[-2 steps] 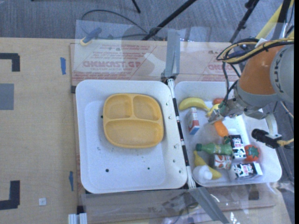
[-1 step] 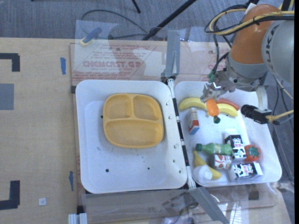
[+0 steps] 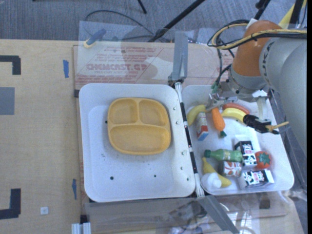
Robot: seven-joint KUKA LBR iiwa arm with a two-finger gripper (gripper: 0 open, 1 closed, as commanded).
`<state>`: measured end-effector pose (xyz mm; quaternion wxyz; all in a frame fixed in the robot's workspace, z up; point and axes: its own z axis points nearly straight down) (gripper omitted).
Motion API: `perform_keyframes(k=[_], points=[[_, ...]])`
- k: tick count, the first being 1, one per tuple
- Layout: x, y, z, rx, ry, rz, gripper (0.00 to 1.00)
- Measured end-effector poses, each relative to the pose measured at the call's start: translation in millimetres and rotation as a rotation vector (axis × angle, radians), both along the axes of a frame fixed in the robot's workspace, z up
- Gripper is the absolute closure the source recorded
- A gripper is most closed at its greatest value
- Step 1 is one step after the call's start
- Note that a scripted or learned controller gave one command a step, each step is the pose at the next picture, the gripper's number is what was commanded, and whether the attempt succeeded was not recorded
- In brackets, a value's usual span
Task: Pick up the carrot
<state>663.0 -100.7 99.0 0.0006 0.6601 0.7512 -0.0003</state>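
We see the yellow plate (image 3: 139,126) in the left bin (image 3: 92,179), and the carrot (image 3: 218,121) near the far end of the right bin (image 3: 285,177), between two bananas, just below the gripper (image 3: 222,99). Whether its fingers are open or closed, we cannot tell. To pick well, we should close across the carrot's width near its middle; its long axis runs roughly near-to-far, green end toward us.

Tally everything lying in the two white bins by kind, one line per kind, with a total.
Yellow divided plate: 1, in the left bin
Carrot: 1
Bananas: 2
Green bottle: 1
Black-and-white cartons: 2
Small white carton: 1
Red tomato-like item: 1
Yellow and white item: 1, kind unclear
Total: 10, nine of them in the right bin
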Motion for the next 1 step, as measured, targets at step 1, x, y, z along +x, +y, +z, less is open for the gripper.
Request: perform_keyframes(k=[1], points=[[4.4,63.8,83.6,0.000,0.001,-0.161,1.00]])
